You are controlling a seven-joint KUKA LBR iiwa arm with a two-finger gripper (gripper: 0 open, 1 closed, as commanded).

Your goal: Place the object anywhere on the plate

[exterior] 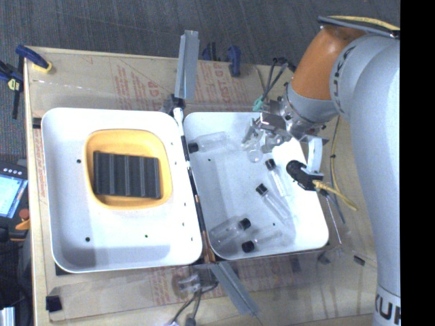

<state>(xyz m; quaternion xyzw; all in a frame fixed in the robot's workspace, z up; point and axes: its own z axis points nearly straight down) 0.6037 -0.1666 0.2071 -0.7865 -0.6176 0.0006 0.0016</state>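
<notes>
Clear vials [272,199] crowd right bin [224,182]; plate [129,172] unobstructed.

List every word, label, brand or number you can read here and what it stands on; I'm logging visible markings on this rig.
"KU": large dark letters, cut off by the frame, on the grey arm at bottom right.
Red printing on the brown board under the bins: too blurred to read.
Lit screen of the small device at the left edge: too small to read.
Nothing readable on the clear vials or the yellow plate.

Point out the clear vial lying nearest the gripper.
The black-capped vial just below the gripper, at the right bin's upper right. The other vials lie lower, toward the bin's near edge.
</notes>
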